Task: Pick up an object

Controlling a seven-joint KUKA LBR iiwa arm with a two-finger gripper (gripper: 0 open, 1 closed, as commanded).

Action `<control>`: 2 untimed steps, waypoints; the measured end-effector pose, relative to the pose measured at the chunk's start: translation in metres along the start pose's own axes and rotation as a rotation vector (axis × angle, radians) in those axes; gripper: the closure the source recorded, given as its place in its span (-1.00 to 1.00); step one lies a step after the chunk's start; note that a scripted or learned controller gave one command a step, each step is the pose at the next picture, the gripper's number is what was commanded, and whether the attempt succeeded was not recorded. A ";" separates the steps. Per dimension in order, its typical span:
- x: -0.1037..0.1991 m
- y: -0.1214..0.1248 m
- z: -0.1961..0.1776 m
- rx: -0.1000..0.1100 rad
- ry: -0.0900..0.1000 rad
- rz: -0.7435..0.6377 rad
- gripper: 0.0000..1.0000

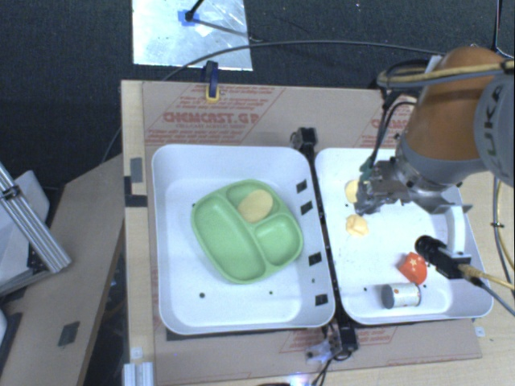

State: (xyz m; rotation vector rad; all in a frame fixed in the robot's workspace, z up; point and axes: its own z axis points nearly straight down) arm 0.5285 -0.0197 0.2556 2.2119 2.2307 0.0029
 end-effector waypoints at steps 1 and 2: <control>0.053 -0.001 0.017 0.001 0.001 -0.001 1.00; 0.104 0.000 0.011 0.000 0.001 -0.001 1.00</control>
